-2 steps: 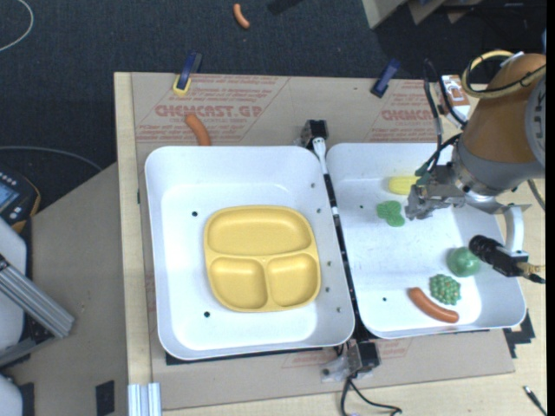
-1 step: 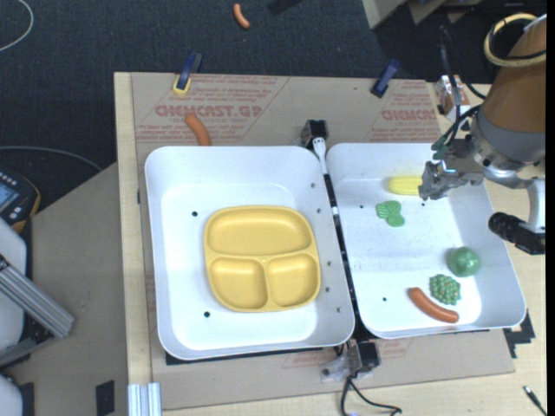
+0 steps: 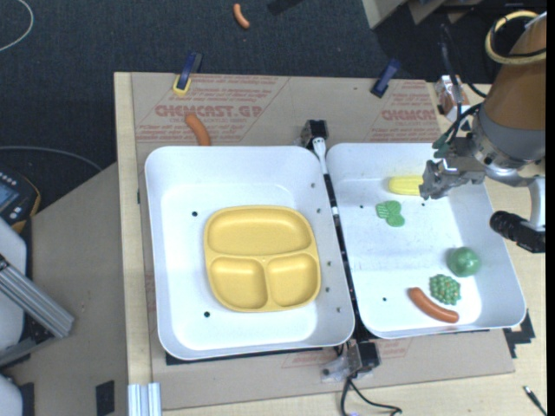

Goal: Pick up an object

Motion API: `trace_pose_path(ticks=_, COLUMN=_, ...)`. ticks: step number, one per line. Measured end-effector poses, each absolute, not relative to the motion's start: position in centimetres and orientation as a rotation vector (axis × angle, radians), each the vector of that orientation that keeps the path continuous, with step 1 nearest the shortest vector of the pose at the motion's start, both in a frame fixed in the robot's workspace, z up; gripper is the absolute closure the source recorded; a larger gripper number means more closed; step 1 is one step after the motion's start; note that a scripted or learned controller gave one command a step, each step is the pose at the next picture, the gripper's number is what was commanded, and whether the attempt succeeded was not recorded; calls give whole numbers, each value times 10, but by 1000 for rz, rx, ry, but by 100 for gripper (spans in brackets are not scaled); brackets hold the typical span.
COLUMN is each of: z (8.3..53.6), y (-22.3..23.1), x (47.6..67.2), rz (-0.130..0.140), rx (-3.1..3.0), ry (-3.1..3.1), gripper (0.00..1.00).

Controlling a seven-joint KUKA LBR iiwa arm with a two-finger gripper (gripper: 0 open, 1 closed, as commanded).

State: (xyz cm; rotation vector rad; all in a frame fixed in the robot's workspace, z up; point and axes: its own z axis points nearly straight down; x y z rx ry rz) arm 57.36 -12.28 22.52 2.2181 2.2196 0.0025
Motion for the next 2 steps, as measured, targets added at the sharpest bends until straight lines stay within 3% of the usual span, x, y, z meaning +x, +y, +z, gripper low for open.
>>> trace_pose_path(ticks=2, z=217, y=-44, x=633, rz=6, rx=2214, ry=2223, gripper=100)
